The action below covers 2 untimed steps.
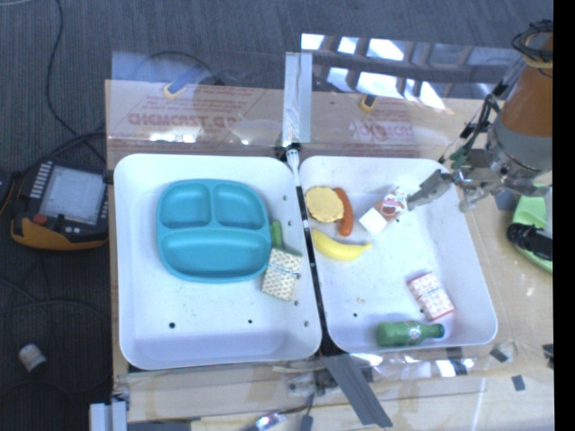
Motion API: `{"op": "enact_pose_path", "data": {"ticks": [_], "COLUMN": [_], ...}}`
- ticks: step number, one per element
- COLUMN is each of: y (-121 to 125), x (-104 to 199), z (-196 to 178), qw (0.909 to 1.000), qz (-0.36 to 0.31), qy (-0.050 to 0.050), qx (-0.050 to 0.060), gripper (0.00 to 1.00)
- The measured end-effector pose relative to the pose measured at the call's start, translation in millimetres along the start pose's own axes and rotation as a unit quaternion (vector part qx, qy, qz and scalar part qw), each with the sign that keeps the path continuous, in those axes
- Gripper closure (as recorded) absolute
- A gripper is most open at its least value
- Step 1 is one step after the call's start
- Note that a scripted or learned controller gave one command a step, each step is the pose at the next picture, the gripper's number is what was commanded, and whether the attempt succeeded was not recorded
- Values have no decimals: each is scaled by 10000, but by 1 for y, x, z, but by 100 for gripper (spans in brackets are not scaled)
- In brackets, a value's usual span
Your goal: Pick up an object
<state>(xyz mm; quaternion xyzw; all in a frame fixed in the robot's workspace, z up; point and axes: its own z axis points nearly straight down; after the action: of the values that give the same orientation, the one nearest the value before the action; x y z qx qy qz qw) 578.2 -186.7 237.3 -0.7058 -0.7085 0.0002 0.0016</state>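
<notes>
The small white box [381, 214] lies in the right bin [476, 268], in its upper half, tilted. It is a white block with a red and white label at its upper right end; the print on that label is too small to read. Nothing holds it: it rests on the bin floor, and the gripper [442, 189] hangs just to its right, above the bin's upper right corner, close to the box but apart from it. Whether the jaws are open or closed I cannot tell from this angle.

Just left of the box lie a yellow banana [340, 248], an orange carrot-like stick [343, 212] and a round yellow disc [324, 204], the three near one another against the bin's left wall. Lower down, a red and white packet [431, 295] carries printing that cannot be read, and a green bottle [409, 333] lies on its side by the near wall.

The left bin [135, 330] holds a blue divided plate [212, 228]. A small patterned packet [283, 274] touches the plate's lower right corner, and a green piece [277, 234] sits by its right edge.

Behind the bins stand clear panels [207, 119] with reddish lettering that looks mirrored and is too faint to read with certainty. A handheld pendant [58, 205] with a screen lies on the floor to the left
</notes>
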Motion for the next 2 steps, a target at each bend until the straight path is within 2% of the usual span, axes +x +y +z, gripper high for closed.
{"op": "enact_pose_path", "data": {"ticks": [1, 2], "y": [9, 44], "x": [58, 76], "z": [42, 120], "qw": [10000, 9981], "qz": [56, -579], "qy": [-16, -80], "qx": [2, -199], "gripper": [0, 0]}}
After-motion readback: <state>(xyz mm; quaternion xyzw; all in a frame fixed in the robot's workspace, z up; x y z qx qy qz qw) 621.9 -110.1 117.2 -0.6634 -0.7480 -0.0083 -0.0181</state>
